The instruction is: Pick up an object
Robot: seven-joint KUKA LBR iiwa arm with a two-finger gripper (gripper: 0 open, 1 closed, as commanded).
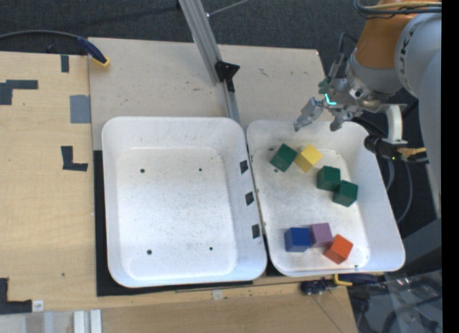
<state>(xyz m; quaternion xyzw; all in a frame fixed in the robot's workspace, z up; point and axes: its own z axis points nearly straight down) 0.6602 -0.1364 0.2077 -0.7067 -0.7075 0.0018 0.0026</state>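
Observation:
The right bin holds several small blocks: a dark green cube beside a yellow cube near its far end, two green cubes at mid-right, and a blue cube, a purple cube and an orange cube at the near end. My gripper hangs over the bin's far edge, above and just behind the yellow cube. Its fingers are spread apart and open, with nothing between them.
The left bin lies alongside the right one. A slanted metal bar runs down from the top to the gap between the bins. A blue and yellow cable end rests at the bench's far left. Black cables hang at the right.

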